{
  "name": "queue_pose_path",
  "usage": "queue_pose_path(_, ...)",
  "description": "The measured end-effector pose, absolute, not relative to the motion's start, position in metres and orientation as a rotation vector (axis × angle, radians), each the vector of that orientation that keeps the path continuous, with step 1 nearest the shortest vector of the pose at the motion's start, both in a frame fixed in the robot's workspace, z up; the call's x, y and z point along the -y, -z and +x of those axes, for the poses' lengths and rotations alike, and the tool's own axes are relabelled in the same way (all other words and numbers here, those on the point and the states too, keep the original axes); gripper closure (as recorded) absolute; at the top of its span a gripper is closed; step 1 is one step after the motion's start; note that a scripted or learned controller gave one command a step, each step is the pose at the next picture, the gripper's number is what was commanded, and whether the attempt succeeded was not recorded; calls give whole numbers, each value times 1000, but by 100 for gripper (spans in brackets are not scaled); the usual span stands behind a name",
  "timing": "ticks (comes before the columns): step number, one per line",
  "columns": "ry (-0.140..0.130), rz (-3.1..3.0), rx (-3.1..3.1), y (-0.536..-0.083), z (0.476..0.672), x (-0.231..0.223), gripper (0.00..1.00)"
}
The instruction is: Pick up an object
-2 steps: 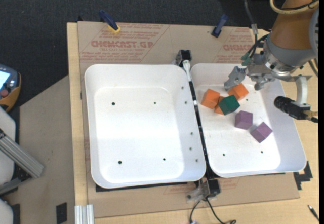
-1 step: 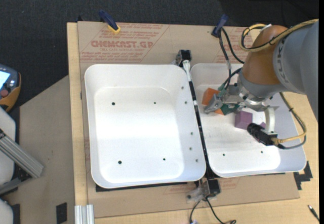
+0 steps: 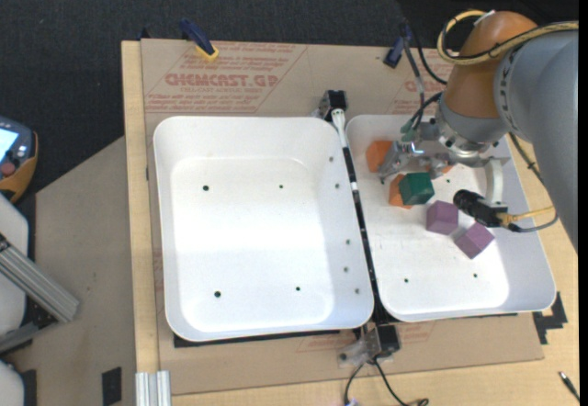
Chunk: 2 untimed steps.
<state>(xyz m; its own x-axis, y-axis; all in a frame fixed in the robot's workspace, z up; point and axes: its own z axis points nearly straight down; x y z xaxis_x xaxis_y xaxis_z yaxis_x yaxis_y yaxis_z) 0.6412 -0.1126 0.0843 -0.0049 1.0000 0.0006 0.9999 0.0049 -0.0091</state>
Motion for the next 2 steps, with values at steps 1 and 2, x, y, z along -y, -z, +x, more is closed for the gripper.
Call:
queue_pose_path(1,-4,-2217,2219,-94,640,112,100)
queue_pose_path(2,4,-2226,2222,-87,599,106,100)
